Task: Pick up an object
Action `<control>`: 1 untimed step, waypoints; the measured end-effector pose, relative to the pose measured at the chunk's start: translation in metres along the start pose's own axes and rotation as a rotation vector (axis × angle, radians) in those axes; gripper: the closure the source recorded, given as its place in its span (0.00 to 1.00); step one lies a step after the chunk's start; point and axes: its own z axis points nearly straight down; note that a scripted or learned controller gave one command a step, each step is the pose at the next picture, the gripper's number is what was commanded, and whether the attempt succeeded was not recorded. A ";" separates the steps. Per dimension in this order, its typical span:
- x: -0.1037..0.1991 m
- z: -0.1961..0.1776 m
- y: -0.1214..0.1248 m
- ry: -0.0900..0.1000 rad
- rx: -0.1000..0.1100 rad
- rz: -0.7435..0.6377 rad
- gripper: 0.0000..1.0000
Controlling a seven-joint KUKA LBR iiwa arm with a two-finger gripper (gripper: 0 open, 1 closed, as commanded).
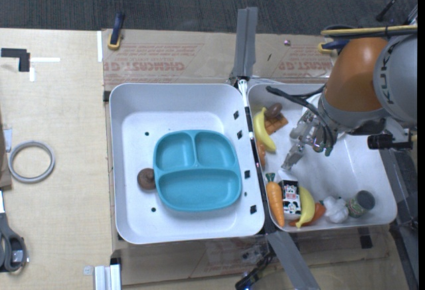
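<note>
My gripper (297, 149) hangs over the middle of the right bin (345, 169), pointing down and to the left above bare white floor. A yellow banana (263, 131) and a brown item (275, 119) lie just to its left by the bin's wall. Along the front edge sit an orange carrot (274, 201), a small cow-print carton (289, 196), a second banana (306, 206), a white garlic-like item (336, 210) and a grey-green round object (363, 201). Nothing is seen held in the gripper.
The left bin (126, 123) holds a blue divided plate (197, 169) and a small brown round object (146, 178). On the bench at the left lie a grey tape roll (30, 161) and scissors (10, 249). A grey divider bar (246, 43) stands between the bins.
</note>
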 end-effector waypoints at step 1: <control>-0.043 -0.030 -0.085 -0.003 0.000 0.047 0.00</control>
